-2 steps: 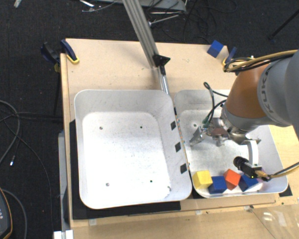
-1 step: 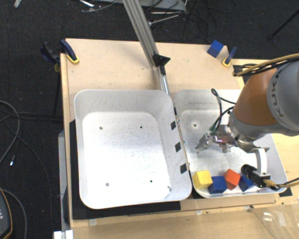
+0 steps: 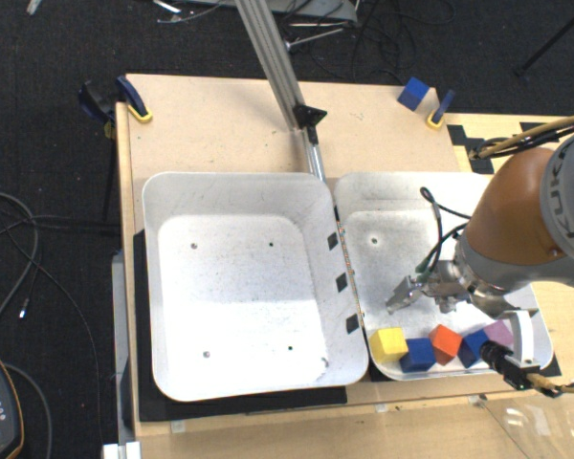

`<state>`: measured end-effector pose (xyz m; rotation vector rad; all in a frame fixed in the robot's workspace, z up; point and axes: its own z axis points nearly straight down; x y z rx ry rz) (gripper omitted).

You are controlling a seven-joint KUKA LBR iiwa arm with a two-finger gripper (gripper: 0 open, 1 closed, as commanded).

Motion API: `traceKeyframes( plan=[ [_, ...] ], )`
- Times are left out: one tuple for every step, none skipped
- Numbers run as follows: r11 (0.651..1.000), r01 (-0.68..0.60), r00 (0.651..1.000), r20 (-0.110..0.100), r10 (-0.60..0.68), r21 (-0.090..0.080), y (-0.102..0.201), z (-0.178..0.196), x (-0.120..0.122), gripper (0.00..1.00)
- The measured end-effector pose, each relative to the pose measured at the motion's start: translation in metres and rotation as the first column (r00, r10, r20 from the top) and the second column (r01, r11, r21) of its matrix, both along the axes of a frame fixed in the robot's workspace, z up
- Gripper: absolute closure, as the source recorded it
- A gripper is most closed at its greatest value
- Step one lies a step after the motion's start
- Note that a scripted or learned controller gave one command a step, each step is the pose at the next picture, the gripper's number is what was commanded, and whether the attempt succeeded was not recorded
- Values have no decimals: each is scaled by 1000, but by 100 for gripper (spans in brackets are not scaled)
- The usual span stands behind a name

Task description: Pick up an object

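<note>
Nothing picked yet: gripper [image 3: 408,293] jaws look open and empty. You've got the yellow cube [image 3: 389,342] just below them, still ungrasped.

Readable text: one partial mark.
Arm [image 3: 545,208] shows white letters "KU" at the frame's right edge, cut off; nothing legible on bins, blocks or bench.

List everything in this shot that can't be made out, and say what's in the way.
- Gripper, camera view: too small and blurred to tell how its fingers stand.
- Purple block: partly covered by the arm's wrist.
- Dark blue block beside it: its right part is hidden by the black cable fitting.
- Right bin: its far right side lies under the arm.
</note>
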<state>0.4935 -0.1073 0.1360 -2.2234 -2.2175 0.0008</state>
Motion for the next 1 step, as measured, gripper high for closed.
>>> traceKeyframes(
  plan=[
    [1000, -8, 1000, 9, 8, -1, 25, 69, -2, 0]
  ],
)
